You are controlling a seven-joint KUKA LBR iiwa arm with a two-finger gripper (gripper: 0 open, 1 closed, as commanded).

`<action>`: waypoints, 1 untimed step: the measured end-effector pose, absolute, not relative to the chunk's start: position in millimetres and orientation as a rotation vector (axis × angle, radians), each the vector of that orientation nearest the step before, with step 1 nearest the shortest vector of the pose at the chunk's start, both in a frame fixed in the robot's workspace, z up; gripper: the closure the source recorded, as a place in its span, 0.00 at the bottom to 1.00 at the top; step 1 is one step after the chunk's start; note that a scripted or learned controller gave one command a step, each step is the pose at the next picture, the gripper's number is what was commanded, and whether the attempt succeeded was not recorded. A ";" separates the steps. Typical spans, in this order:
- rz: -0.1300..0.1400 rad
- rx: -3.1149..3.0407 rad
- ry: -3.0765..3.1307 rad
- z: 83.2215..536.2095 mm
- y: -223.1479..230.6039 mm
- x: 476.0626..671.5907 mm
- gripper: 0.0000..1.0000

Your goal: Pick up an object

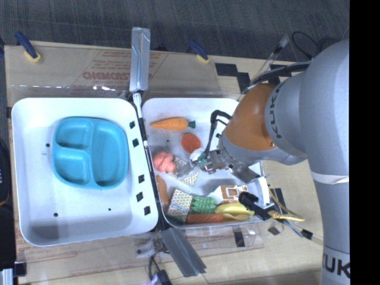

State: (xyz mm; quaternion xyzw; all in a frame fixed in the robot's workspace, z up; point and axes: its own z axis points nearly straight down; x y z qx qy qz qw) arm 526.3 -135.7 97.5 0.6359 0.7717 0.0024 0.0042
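The gripper (199, 162) is lowered into the right bin (178, 107); its grasp cannot be told. A pink toy (164, 161) lies just left of it, a carrot (171, 123) above.

My arm (323, 129) is a thick grey tube with smooth, rounded casings, and black KUKA lettering shows low on its side. Above the right bin (178, 108) a broad orange band (252, 123) wraps the wrist, bearing part of the same lettering. Below it sits a grey metal flange. Thin black cables loop beside the band. My gripper (202, 161) looks small and silvery, though blurred.
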 end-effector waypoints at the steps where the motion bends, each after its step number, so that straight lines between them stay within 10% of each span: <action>1: 0.007 1.858 2.525 97.6 -137.1 564.3 0.00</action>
